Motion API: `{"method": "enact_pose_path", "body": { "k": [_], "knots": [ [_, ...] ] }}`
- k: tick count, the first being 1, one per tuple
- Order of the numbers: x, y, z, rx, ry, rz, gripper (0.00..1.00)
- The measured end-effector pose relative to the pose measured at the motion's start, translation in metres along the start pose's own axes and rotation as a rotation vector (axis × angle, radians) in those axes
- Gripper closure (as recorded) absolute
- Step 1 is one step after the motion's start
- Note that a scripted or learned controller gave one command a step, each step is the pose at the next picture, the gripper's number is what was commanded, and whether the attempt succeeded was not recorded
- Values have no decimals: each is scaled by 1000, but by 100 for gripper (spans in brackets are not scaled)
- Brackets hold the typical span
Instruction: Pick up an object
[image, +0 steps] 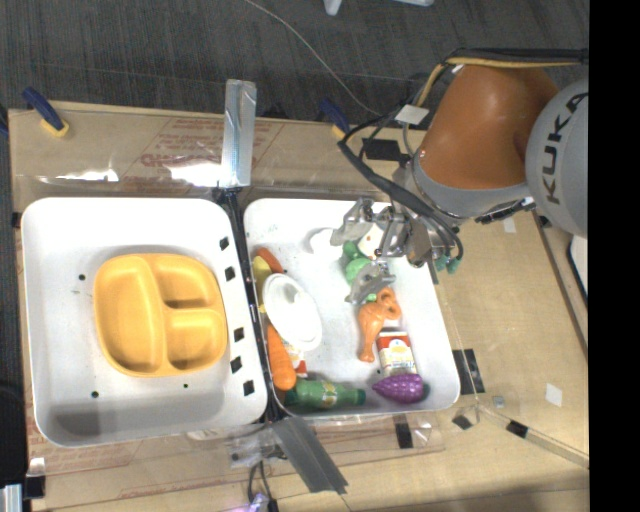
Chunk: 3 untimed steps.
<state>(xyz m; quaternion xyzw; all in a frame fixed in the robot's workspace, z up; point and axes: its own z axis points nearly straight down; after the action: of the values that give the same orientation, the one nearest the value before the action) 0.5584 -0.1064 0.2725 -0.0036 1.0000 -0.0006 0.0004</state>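
Orange plastic toy chicken drumstick (378, 322) lies in the right white bin (440, 330), near that bin's right wall, with its long axis running roughly from the bin's far side to its near side; the broad end points toward the far side and the narrow end toward the near side. Directly above the drumstick's broad end hangs the metal two-finger tool (385, 245) of the grey arm with the orange band (480, 125); whether the tool is spread or pressed together cannot be told, and nothing shows pinched in it. A green toy (354, 263) sits just left of the tool. Just beside the drumstick's narrow end stands a small red-labelled bottle (397, 352), with a purple bunch of toy grapes (399, 388) beyond it. Left of the drumstick lies a white oval dish (291, 311); an orange carrot (280, 360) and a green bottle lying on its side (322, 394) are nearer the bin's front-left corner. A yellow divided tray (160, 312) occupies the left white bin (50, 300).
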Motion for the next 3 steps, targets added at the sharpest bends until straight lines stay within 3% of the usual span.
{"method": "enact_pose_path", "body": {
  "k": [1,2,3],
  "knots": [
    [21,-61,135,-2,9,163,0],
    [35,-89,180,-1,0,131,0],
    [32,-87,169,0,-5,122,100]
  ]
}}
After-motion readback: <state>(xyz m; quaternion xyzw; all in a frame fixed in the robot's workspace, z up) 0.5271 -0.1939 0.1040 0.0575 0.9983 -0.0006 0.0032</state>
